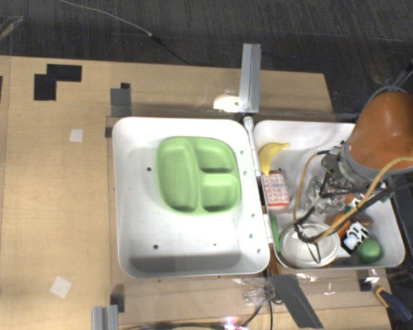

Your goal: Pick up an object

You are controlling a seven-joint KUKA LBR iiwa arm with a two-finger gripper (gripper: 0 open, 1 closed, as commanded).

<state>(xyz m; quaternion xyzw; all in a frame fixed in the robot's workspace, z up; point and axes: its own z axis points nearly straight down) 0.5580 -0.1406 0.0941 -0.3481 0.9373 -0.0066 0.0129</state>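
While the gripper [328, 192] is lowered into the right bin [394, 256], whether it is parted or closed cannot be told. Nearby lie a banana [270, 153], soft and light, best taken mid-body, and possibly a slippery green ball [369, 250].

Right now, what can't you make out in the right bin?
- Claw: camera view, cables and wrist clutter hide whether it is open or holding anything.
- Black-and-white object: too small to identify.
- White bowl: crossed by cables, contents unclear.
- Green ball: partly hidden at bin edge.
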